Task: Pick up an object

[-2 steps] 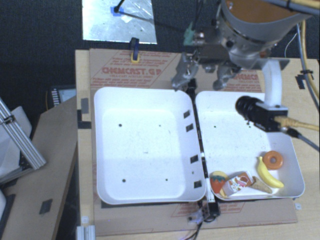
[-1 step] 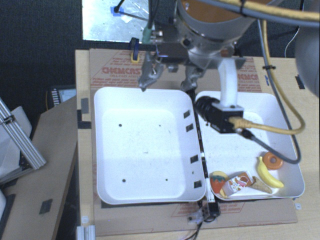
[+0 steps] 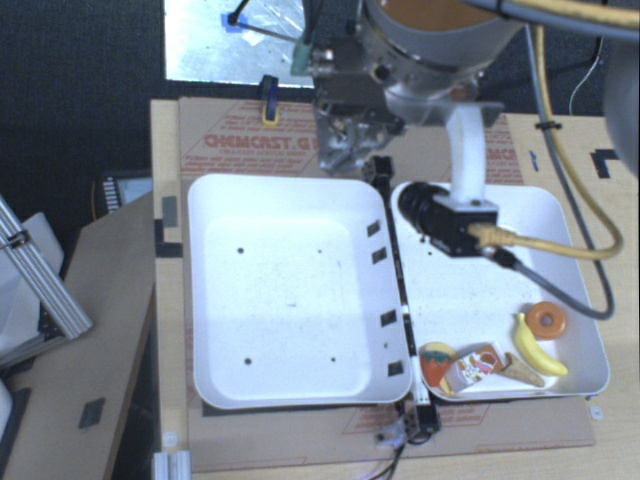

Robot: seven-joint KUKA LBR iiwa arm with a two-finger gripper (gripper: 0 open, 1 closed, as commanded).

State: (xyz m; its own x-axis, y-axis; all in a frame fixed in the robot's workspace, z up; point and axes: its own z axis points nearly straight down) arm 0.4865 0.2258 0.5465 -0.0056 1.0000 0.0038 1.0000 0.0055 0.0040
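Several small objects lie in the near right corner of the right bin: a yellow banana, an orange ring-shaped piece, a red and white packet, an orange and red round piece and a tan cone. My gripper hangs under the grey wrist at the back, over the cardboard just behind the wall between the two bins. It is well away from the objects and nothing shows in it.
The left bin stands beside the right one, with black clips on the shared wall. A black module on a white bracket, with a yellow cable, hangs over the right bin's back. A yellow and blue clamp stands behind.
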